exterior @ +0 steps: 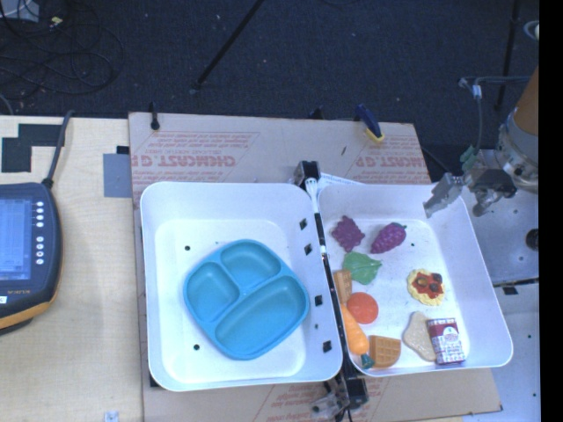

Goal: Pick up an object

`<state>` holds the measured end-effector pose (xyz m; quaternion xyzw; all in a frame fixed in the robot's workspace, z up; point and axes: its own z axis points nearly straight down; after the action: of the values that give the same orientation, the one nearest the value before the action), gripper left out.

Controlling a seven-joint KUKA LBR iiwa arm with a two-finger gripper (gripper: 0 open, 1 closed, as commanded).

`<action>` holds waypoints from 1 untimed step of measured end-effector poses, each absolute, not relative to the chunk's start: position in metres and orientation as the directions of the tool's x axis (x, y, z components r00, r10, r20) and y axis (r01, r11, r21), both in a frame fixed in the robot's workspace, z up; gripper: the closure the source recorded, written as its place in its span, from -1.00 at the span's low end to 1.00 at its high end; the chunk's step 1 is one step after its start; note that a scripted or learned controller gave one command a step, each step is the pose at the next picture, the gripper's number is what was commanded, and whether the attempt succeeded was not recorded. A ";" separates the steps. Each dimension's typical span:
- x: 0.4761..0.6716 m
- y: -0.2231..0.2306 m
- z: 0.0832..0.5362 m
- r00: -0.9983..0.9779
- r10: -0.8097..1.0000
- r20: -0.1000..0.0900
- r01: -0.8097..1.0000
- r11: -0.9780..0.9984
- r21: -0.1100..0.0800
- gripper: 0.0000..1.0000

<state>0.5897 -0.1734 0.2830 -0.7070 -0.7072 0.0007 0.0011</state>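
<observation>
Toy food waits in the right bin, gripper off its far corner

Toy food fills the right bin (493,323), and what a spread it is. At the back, two purple grape bunches: one (347,232) lumpy and pale, the other (389,236) darker and tilted. Just in front, a green leaf (361,266) sits near the dividing wall. Below it comes an orange-red tomato (362,307), round and glossy, touching a long orange carrot (352,328) that runs along the bin's left wall. To the right, well apart from those, there's a yellow pasta piece (426,287) topped with red and dark spots. At the near edge, a waffle (384,350), a tan bread slice (417,335) and a small red-and-white carton (447,340) crowd together, the slice touching the carton.

The carton carries print on its face, but it is too small to read. The brown cardboard (220,152) under the bins bears red lettering, upside down from here and faint; it looks like a brand name, though I can't make it out.

Over in the left bin (167,236), a blue divided plate (245,298) lies flat with its three compartments up.

Now the gripper (466,192): it hangs just outside the right bin's far right corner, over none of the food. Its grey fingers look spread apart, with nothing between them. The arm behind it is cut off at the right. At the far left, a control pendant (22,244) with a lit screen is partly cropped.
</observation>
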 end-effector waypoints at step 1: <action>0.564 -0.088 0.167 -0.006 1.000 0.006 1.000 0.006 -0.015 -1.00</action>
<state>0.5641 -0.0883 0.1671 -0.7049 -0.7092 0.0030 0.0076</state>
